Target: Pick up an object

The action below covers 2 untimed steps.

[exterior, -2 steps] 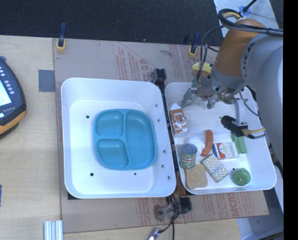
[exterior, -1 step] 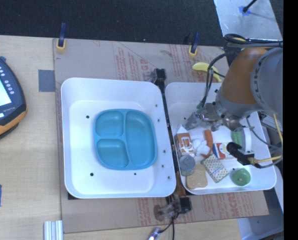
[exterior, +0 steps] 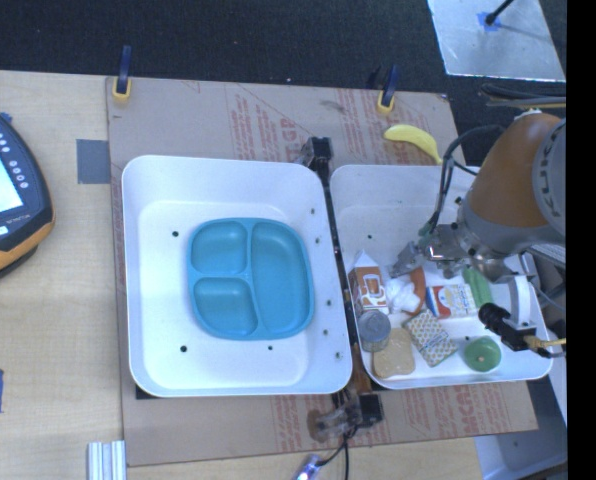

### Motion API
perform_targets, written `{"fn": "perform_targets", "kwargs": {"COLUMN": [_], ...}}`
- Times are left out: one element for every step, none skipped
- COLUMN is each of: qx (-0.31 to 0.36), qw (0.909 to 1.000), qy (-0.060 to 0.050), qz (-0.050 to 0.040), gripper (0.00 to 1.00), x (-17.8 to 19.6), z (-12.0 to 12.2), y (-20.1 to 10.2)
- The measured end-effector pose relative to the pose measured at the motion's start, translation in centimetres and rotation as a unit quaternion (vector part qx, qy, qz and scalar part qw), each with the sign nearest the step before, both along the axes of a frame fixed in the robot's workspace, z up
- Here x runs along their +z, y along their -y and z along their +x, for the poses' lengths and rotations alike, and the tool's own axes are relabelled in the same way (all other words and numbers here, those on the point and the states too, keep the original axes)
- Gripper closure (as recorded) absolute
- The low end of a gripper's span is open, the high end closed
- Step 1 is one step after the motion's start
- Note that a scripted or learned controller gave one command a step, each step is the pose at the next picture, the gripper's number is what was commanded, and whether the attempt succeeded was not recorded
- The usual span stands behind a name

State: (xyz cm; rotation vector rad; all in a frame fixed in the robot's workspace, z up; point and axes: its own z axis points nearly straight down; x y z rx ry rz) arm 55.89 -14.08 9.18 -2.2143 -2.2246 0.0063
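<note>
Camera view, from above and at a slant: you see two white bins side by side on the bench, the left bin [exterior: 148, 268] bearing a blue divided plate [exterior: 250, 276] and the right bin [exterior: 378, 203] bearing the clutter from which you must take one object. The candidates lie packed along its near half: a brown-and-white packet [exterior: 369, 290], a grey round lid [exterior: 374, 327], a tan flat piece [exterior: 395, 355], a checkered sachet [exterior: 430, 338], a red-and-white carton [exterior: 448, 299] and a green round object [exterior: 481, 353]. The arm [exterior: 513, 193] reaches in from the right, and its gripper [exterior: 425, 255] hangs just above the middle of this cluster; whether it is spread or closed cannot be told here, since the wrist hides it, and nothing is seen held. A yellow banana [exterior: 414, 140] lies outside the bin on the cardboard, and a teach pendant [exterior: 8, 198] rests at far left. Judged from here, the main risk is crowding: the items touch or overlap, so a descent may land on an edge, pinch two things, or push one aside. Flat items may also slip free.
</note>
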Motion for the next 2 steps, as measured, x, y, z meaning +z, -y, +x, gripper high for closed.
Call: {"fn": "perform_targets", "kwargs": {"qx": [0.002,0.001], "qw": [1.0,1.0], "qy": [-0.001,0.002], "qz": [-0.0005,0.0005], "gripper": [1.0,1.0], "x": [1.0,10.1], "z": [0.1,-1.1], "y": [0.1,-8.1]}}
